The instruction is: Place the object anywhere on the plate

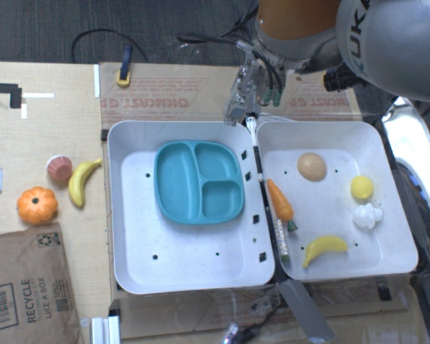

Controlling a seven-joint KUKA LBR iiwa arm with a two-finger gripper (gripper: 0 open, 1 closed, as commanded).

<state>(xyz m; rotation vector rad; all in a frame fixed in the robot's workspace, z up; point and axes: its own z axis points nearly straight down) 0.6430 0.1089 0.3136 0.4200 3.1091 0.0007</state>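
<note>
I see the gripper [248,104] above the bins' far edge; its state I cannot tell. Plate [198,181] bare: picking remains, likely the carrot [279,200].

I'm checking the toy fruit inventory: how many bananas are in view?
2. One banana lies in the right bin, near its front edge. The other banana lies on the bench left of the bins, between the pumpkin and the left bin.

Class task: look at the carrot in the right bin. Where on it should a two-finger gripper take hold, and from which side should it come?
Likely best the thick orange middle of the carrot, from straight above, jaws across its width. It lies flat against the bin's left wall, so a sideways approach looks blocked.
</note>
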